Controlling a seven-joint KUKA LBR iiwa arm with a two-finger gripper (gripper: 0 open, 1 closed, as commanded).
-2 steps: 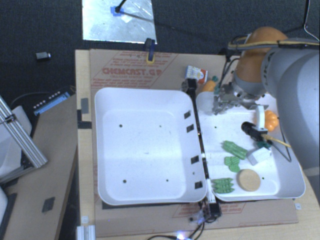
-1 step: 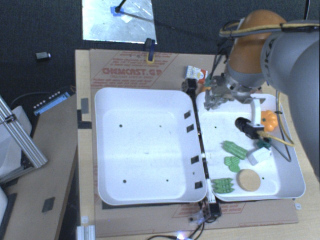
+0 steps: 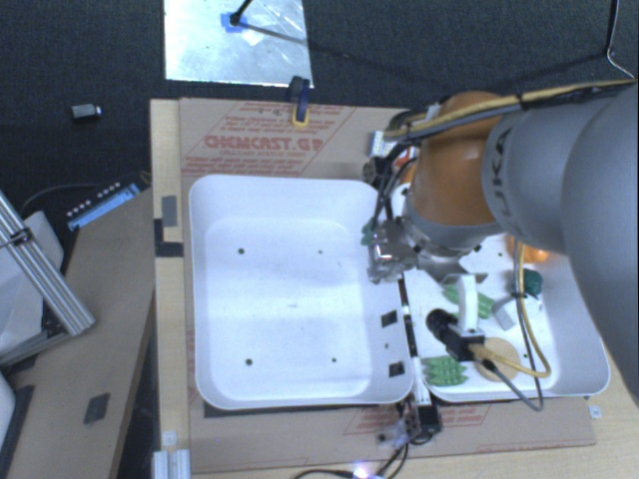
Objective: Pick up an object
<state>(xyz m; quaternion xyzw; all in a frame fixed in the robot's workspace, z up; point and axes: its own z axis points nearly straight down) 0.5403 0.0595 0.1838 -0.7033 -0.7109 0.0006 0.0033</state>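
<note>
The arm reaches in from the right and covers much of the right bin. The pincer sits low at the inner edge of that bin, just beside the wall shared with the left bin. Whether it is released or clenched cannot be told, and nothing is seen held in it. The candidate objects all lie in the right bin:
- a green leafy piece near the front edge
- a tan disc beside it
- a green-and-white piece further back
- a teal item close to the arm

Both bins rest on the desk.
</note>
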